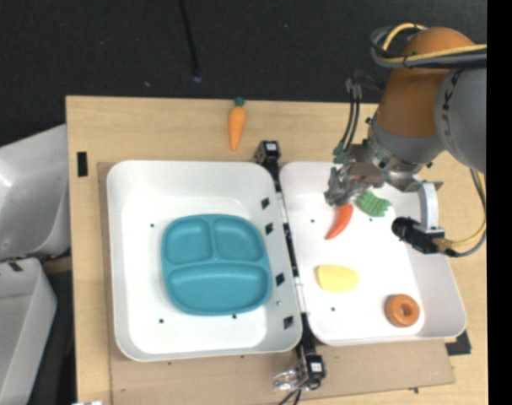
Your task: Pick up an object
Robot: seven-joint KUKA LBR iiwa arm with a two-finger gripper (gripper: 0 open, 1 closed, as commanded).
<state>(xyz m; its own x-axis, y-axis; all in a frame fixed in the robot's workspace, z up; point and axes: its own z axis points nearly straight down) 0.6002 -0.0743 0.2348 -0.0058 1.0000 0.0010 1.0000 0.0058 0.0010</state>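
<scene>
My gripper (345,191) hangs over the back part of the right bin (441,298). Directly under it lies a red-orange pepper-shaped toy (339,220), slanted, with its upper end right at the gripper's tip. A green leafy toy (374,202) lies just to the right of the gripper. Nearer the front of the same bin are a yellow lemon-like piece (336,278) and a brown doughnut (402,310). Whether the gripper touches the pepper is hidden by the wrist.
The left bin (129,226) holds a teal divided plate (215,262). An orange carrot toy (236,124) lies on the wooden bench behind the bins. A black clip (266,151) sits at the back of the seam between the bins.
</scene>
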